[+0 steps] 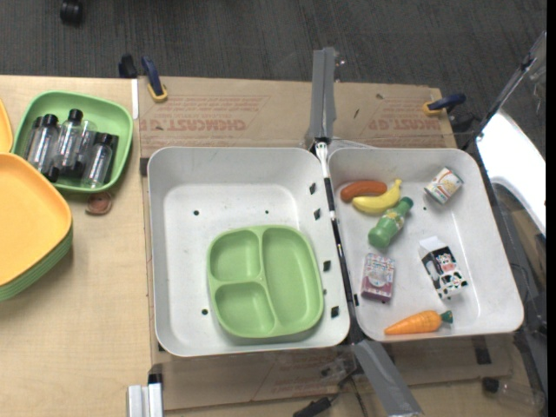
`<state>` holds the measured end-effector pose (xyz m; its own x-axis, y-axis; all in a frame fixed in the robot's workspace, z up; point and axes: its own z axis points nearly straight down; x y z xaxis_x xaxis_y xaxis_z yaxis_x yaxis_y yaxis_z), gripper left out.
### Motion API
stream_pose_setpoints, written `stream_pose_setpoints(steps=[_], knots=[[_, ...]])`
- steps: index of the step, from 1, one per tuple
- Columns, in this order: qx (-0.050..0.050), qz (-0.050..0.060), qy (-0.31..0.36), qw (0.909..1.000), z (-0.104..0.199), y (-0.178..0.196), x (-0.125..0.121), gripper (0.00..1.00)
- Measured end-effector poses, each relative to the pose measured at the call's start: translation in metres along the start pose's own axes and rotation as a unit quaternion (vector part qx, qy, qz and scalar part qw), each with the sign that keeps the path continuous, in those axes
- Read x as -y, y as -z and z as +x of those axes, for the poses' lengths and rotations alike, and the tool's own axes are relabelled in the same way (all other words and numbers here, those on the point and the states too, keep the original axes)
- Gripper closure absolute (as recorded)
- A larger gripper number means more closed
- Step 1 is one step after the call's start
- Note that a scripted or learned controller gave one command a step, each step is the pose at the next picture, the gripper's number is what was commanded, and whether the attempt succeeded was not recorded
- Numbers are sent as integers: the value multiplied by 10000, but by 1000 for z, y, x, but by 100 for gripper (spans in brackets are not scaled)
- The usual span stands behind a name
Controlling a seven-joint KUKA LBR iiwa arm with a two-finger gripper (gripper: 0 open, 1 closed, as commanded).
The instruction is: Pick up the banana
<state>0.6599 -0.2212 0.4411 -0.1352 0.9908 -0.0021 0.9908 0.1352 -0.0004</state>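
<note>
Two neighbours crowd the banana (380, 200): a red sausage (362, 188) touches its upper edge and a green bottle (389, 224) its lower. It lies in the right bin (508, 268), towards the back left corner. For a claw coming in from the right, it sits beyond the small carton (443, 185). Claw state: we cannot tell.

Risks, as we judge them:
- closing on the sausage or bottle along with the banana
- nudging the banana against the bin wall (the curved skin may slip)
- clipping the carton on approach
</note>
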Motion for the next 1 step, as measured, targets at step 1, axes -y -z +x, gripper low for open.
stream_pose_setpoints(steps=[1], knots=[[-2, 5, 177, 9998, 0, -1, 0, 100]])
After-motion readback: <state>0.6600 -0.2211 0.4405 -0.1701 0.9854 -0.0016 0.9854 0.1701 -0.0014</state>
